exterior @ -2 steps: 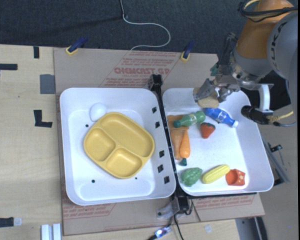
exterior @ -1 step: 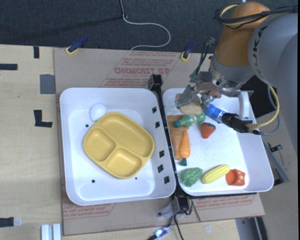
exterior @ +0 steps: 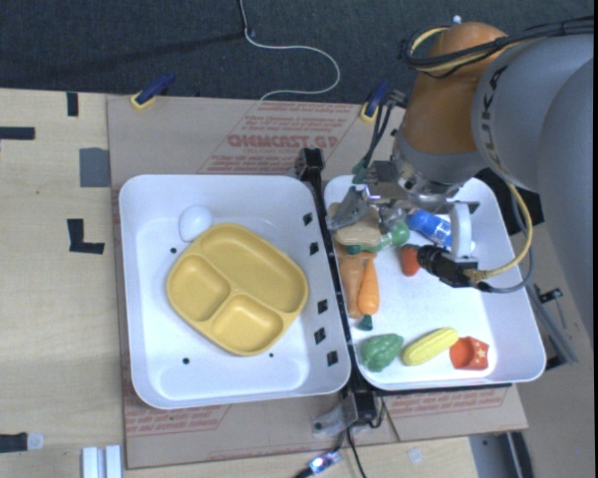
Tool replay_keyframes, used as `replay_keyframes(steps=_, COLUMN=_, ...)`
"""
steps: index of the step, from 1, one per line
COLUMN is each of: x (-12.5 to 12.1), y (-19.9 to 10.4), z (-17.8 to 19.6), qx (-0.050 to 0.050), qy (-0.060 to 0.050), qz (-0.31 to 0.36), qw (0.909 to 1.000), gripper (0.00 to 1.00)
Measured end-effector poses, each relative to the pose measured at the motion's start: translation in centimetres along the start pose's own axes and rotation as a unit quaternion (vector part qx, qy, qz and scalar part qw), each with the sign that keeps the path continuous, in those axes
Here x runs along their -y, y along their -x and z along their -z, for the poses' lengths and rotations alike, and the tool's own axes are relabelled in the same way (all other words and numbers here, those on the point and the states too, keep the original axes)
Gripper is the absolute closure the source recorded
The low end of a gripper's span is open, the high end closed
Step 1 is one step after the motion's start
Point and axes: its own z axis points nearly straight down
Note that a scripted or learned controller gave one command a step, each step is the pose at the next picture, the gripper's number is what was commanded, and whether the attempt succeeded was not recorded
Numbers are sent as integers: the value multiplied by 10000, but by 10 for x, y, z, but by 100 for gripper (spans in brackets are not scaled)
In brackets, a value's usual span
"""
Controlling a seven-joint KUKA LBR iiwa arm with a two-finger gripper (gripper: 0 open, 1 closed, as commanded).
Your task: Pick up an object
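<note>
The right bin holds several toy foods. An orange carrot lies by its left wall, with a tan bread-like piece just above it. Along the front edge sit a green vegetable, a yellow corn cob and a red pepper. A blue can and a small red piece lie near the middle. My gripper hangs low over the bin's back left part, right above the tan piece. I see nothing held in it.
The left bin holds a yellow divided plate and a small white ball at its back left. A black divider separates the bins. The grey arm covers the right bin's back right corner.
</note>
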Motion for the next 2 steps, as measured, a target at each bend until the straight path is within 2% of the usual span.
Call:
replay_keyframes(steps=1, x=-8, y=-22, z=6, qx=0, qy=15, qz=0, qw=10000, gripper=100)
replay_keyframes(steps=2, x=-3, y=-6, z=-5, qx=9, qy=4, qz=-19, qw=10000, gripper=100)
